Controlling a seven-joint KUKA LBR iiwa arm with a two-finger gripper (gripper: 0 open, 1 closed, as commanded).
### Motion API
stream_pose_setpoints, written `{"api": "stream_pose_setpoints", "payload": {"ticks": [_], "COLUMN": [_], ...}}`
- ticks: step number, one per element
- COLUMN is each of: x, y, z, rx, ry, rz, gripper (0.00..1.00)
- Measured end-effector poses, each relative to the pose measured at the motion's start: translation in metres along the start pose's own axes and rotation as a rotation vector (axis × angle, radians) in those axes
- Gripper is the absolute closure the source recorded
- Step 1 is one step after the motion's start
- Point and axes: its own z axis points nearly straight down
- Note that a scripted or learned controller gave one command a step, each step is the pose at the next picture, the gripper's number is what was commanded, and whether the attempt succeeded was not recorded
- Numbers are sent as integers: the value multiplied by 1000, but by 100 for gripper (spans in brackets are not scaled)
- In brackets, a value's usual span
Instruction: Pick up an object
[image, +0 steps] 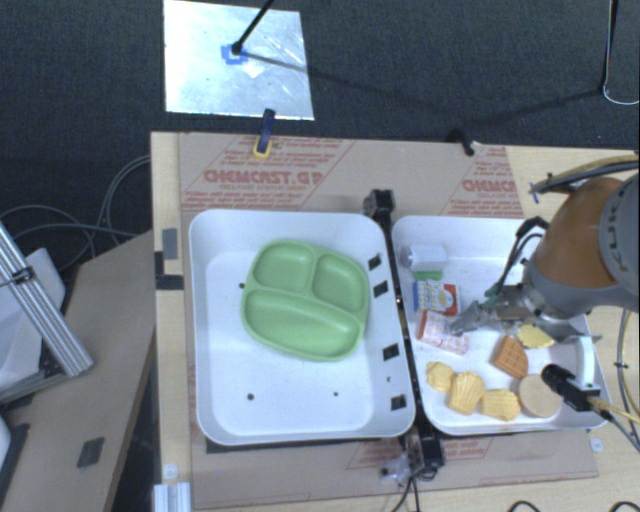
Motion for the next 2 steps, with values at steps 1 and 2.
{"api": "stream_pose_setpoints", "payload": {"ticks": [1, 2], "x": [1, -5], "y": [3, -4], "z": [-13, -71], "rx": [-9, -2], "ry": [0, -5], "rz": [-1, -1], "gripper": [100, 100]}}
